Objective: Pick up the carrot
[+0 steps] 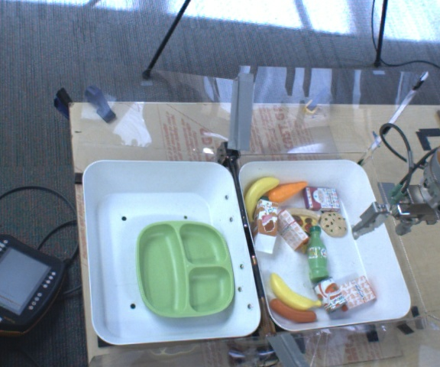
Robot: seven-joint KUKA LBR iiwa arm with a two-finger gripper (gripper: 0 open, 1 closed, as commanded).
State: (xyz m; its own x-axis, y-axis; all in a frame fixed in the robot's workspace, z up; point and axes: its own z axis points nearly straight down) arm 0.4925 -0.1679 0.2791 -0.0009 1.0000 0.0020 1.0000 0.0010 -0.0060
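A: Where do the fingers stand?

B: Spread apart with nothing between them, at the right bin's right rim. I'd say this is the approach; no grasp made yet.

A: And the carrot?

B: Well apart from them, at the bin's far end, lying slantwise beside the banana and a small red carton. Orange, tapered, smooth. The next move calls for crossing the bin and coming down astride its narrow width.
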